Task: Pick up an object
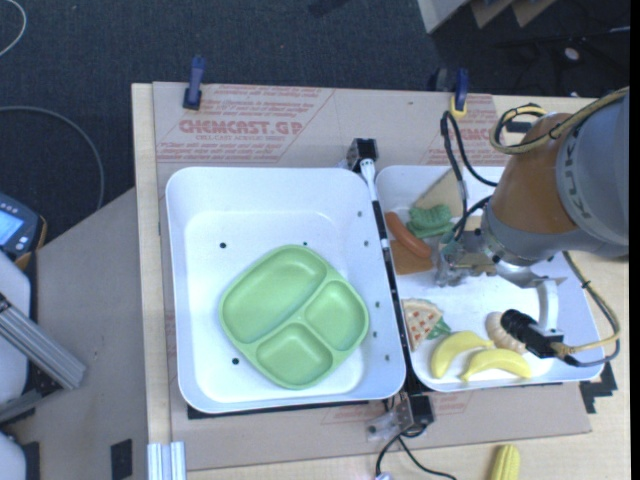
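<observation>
Where dark carpet surrounds bench, two white bins, green tray

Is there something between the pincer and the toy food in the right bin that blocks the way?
Nothing visible blocks it. The pincer hangs low in the right bin, right beside the orange hot dog and green toy. The pizza slice and bananas lie uncovered nearby.

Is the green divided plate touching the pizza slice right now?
Apart. The camera view shows the green divided plate in the left bin and the pizza slice in the right bin, with both bin walls between them.
</observation>
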### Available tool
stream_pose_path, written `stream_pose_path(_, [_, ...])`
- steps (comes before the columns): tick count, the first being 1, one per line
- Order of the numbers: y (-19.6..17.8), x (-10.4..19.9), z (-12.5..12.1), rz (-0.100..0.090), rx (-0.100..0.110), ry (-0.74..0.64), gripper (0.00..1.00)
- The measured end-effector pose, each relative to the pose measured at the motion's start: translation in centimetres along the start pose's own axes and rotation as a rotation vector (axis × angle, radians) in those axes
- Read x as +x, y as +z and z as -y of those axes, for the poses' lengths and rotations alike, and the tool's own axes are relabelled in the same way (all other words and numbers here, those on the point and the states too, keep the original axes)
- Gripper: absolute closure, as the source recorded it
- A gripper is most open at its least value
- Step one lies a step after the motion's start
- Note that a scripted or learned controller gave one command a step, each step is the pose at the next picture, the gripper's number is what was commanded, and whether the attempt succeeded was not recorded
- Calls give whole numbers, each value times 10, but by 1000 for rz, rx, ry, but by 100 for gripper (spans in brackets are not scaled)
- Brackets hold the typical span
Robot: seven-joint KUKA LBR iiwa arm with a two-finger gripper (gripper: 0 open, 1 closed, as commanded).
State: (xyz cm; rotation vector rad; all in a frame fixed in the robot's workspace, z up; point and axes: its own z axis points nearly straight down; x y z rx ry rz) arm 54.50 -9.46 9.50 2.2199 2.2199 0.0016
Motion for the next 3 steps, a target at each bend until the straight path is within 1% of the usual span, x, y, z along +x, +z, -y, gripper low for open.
stream_pose_path(1, [-96,120,-64,-2,-12,-11,100])
stream_pose_path(2, [-90,171,1,-2,9,-4,100])
stream_pose_path(3, [-259,152,41,-4,-15,-2,100])
